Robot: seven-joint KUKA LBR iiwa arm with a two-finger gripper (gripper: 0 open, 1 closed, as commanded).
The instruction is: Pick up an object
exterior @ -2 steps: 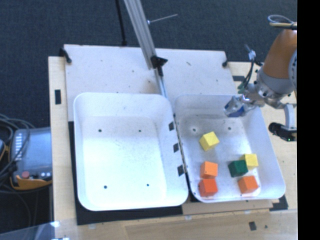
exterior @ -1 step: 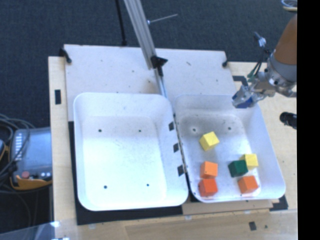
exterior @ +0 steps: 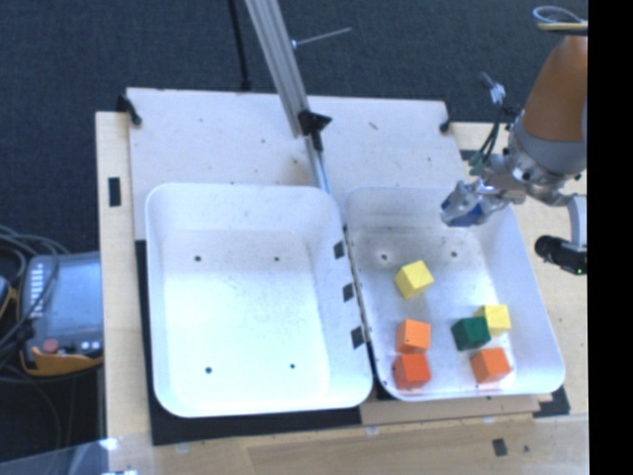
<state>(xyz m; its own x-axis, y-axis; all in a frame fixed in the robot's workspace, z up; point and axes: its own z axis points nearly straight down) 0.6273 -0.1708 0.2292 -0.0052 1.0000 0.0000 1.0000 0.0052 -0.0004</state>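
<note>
right bin (exterior: 529, 295) as landmark | near end: orange cubes (exterior: 411, 370), (exterior: 491, 364), (exterior: 414, 335); green cube (exterior: 471, 332) touching small yellow cube (exterior: 497, 317) | middle: larger yellow cube (exterior: 413, 278), tilted | far right corner: gripper (exterior: 463, 206) above the rim, grip state cannot be told | beside it: left bin (exterior: 158, 265)

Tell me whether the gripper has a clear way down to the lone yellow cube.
Probably yes. The gripper hovers over the right bin, and the yellow cube stands apart from the other blocks with nothing on top.

white bins (exterior: 247, 295), yellow (exterior: 413, 278), orange (exterior: 413, 335), green blocks (exterior: 470, 333)
</note>
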